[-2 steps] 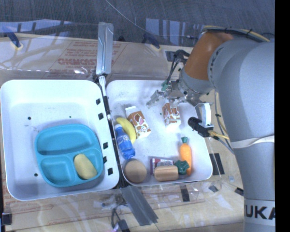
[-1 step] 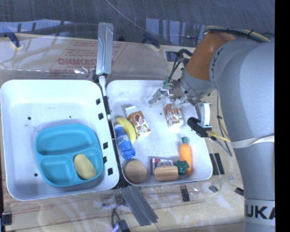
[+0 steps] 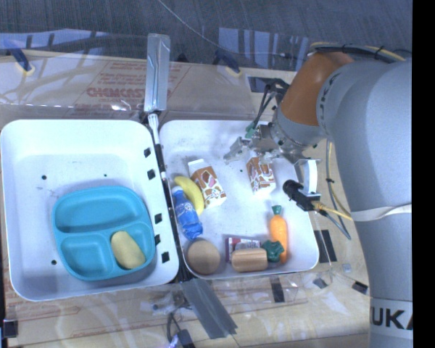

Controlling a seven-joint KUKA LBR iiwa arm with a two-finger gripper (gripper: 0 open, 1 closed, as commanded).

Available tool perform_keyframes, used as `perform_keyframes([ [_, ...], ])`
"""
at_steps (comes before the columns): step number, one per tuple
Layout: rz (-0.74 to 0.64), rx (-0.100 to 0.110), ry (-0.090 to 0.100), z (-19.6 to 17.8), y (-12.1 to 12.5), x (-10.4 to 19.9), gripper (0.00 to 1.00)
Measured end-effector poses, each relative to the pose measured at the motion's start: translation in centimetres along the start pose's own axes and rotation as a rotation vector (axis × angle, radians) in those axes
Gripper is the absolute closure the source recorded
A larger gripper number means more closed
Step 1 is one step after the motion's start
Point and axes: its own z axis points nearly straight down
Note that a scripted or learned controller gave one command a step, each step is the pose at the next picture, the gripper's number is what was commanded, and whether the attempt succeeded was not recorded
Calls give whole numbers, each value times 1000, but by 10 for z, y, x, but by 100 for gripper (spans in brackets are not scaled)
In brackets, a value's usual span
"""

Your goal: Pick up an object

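gripper over right bin, just above small carton. finger state: cannot tell. banana, carrot lying nearby.

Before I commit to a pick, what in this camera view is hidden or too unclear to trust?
- Gripper: small and blurred against the right bin; whether it touches the carton is unclear.
- Hot dog: overlaps the packet behind it.
- Blue bottle: its top sits under the banana.
- Arm: covers the bin's right rim.
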Motion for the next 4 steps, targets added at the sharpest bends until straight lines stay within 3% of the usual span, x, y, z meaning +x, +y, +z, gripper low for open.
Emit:
perform_keyframes([
  [1,14,2,2,0,-9,-4,0],
  [2,74,35,3,-20,-46,16,0],
  [3,-121,36,6,-33,-6,65,0],
  [4,-86,33,5,-92,-1,44,0],
])
